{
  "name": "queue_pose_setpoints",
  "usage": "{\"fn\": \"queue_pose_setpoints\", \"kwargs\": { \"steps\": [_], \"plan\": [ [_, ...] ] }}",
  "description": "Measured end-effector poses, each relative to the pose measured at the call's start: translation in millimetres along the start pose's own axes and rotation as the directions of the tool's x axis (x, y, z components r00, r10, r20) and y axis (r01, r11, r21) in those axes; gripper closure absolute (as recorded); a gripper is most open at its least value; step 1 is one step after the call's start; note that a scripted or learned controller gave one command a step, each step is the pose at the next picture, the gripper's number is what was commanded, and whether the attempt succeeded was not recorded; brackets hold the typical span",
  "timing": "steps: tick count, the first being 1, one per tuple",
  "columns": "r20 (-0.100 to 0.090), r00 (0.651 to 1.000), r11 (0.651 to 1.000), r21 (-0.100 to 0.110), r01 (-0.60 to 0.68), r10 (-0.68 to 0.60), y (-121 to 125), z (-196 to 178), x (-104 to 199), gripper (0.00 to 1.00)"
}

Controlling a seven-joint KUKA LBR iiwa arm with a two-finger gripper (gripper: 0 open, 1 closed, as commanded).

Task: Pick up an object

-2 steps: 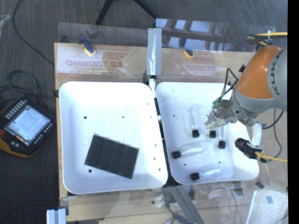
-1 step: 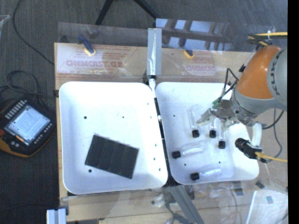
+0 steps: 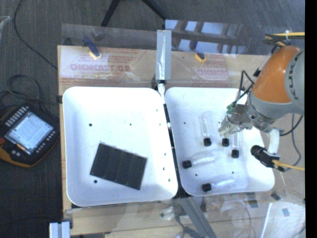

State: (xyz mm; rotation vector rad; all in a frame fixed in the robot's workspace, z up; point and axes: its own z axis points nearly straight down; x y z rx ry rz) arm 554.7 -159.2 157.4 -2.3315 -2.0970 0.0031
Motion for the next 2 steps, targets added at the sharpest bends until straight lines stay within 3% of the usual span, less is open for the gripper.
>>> {"fn": "queue_pose_setpoints", "kwargs": {
  "steps": [1, 2],
  "plan": [
    [0.000, 1.000, 1.000, 0.000, 0.000, 0.000, 0.0, 0.0, 0.1, 0.00],
    [-0.001, 1.000, 1.000, 0.001, 0.000, 0.000, 0.3, -8.6, 0.3, 1.00]
  ]
}}
